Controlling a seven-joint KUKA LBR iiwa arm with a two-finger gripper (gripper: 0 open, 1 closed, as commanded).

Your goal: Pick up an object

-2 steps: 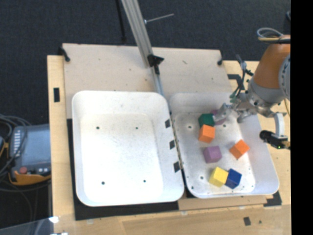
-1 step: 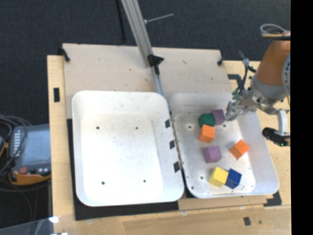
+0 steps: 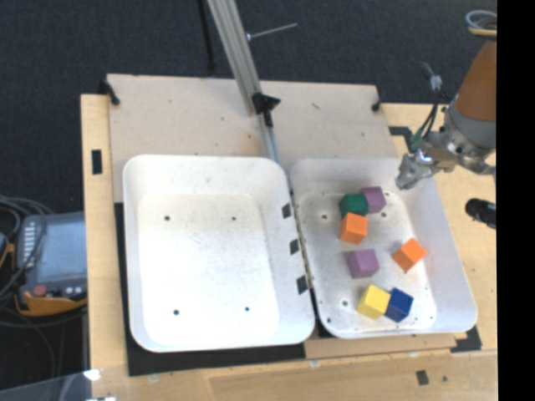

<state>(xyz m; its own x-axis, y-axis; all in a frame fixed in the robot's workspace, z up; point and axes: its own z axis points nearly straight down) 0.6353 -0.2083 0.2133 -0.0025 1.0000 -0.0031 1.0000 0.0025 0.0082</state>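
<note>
Coloured blocks lie scattered in the right-hand bin (image 3: pixel 443 257), and any of them would serve the task. A green block (image 3: pixel 354 203) and a purple block (image 3: pixel 374 198) touch at the far side, with an orange block (image 3: pixel 354 227) pressed just below the green one; a second purple block (image 3: pixel 363 262) sits alone near the middle, a second orange block (image 3: pixel 409 254) stands apart toward the right wall, and a yellow block (image 3: pixel 374 301) and a blue block (image 3: pixel 399 304) touch at the near end. The left bin (image 3: pixel 134 224) sits alongside. The gripper (image 3: pixel 411 172) hangs over the far right corner of the right-hand bin, near the purple block but apart from it, carrying nothing; whether it is spread or closed I cannot tell at this size. These blocks look like small rigid cubes, probably light and not fragile, with flat faces that should give a firm, non-slip hold. I judge the lone orange block or the middle purple block the easiest pick, taken across two opposite side faces, since clear space surrounds each; the clustered ones leave little room beside them.
</note>
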